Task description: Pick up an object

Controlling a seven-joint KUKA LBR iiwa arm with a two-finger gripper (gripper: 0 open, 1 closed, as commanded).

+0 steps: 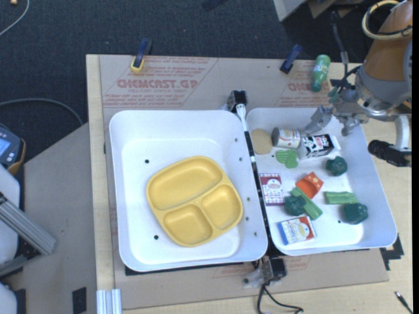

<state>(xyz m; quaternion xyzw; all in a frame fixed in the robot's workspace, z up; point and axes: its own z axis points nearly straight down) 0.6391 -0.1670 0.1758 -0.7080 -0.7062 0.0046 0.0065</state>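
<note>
Camera view shows the arm reaching in from the right over the far end of the right bin. The gripper hangs above the bin's upper part; whether it is spread or pressed together cannot be told, and nothing is seen held in it.

Candidate objects lie in the right bin. A small can lies on its side, with a black-and-white carton just beside it, both directly under the gripper. A tan round piece sits near the divider. Further toward the camera are green pieces, an orange block, a red-and-white card and a small box. The left bin bears a yellow divided tray.

Judged step: approach, with the grasp not yet made. The next move likely calls for a descent centred on one object, probably the can or the carton. These two are closely packed, so clean separation of the target is the main requirement.
</note>
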